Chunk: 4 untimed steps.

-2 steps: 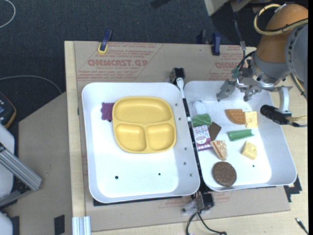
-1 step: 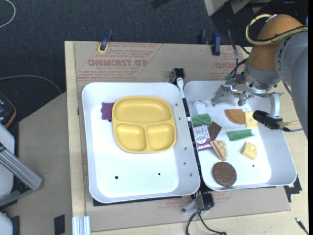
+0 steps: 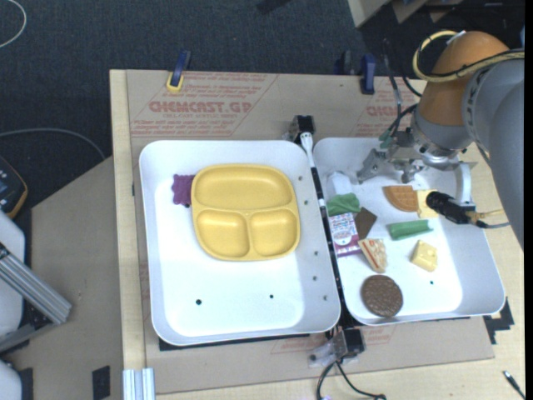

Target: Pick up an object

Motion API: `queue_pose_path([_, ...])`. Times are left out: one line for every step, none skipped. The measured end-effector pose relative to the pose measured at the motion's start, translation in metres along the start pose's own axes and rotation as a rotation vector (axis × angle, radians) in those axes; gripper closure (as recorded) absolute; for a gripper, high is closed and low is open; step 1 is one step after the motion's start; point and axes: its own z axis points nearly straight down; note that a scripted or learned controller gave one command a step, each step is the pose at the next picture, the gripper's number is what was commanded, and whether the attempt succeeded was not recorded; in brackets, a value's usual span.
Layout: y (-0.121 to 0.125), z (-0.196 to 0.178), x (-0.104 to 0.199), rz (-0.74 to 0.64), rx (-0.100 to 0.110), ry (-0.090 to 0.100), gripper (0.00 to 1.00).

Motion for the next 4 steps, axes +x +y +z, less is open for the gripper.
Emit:
queue_pose_path([0.001, -0.012, 0.000, 0.000, -0.004, -0.001, 1.00])
queue_pose_path([0.006, -0.055, 0.000, 0.001, -0.008, -0.002, 1.00])
queue_pose_path([0.017, -0.107, 0.003, 0.001, -0.008, -0.002, 1.00])
queue_pose_path([0.018, -0.142, 0.003, 0.001, -0.008, -0.001, 1.00])
